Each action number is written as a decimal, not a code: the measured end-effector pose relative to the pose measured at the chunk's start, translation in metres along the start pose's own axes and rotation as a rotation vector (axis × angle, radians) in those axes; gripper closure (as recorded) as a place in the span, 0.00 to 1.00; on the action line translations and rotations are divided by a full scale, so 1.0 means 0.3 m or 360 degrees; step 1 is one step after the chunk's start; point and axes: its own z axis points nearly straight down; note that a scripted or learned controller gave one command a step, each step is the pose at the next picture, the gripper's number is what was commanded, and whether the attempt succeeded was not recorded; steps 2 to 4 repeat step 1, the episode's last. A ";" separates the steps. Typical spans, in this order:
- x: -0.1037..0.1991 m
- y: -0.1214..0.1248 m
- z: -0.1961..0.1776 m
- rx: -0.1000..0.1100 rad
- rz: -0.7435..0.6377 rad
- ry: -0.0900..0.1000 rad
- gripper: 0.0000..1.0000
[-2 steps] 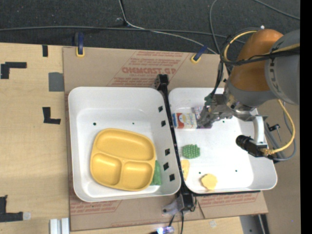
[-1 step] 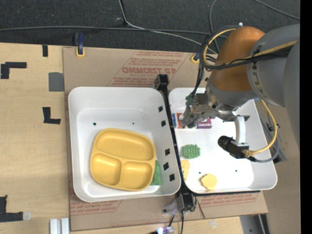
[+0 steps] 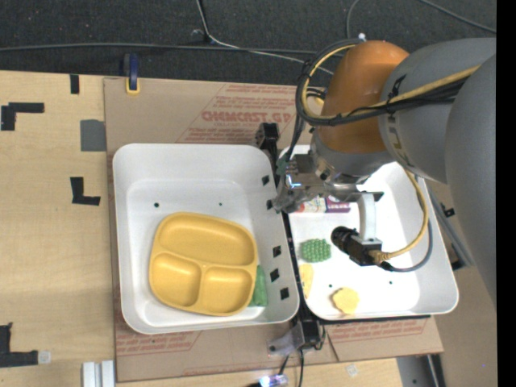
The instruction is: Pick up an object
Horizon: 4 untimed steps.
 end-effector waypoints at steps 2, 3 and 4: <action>0.166 -0.015 0.037 0.0004 0.0004 -0.0002 1.00; 0.166 -0.015 0.037 0.0004 0.0004 -0.0002 1.00; 0.166 -0.015 0.037 0.0004 0.0004 -0.0002 1.00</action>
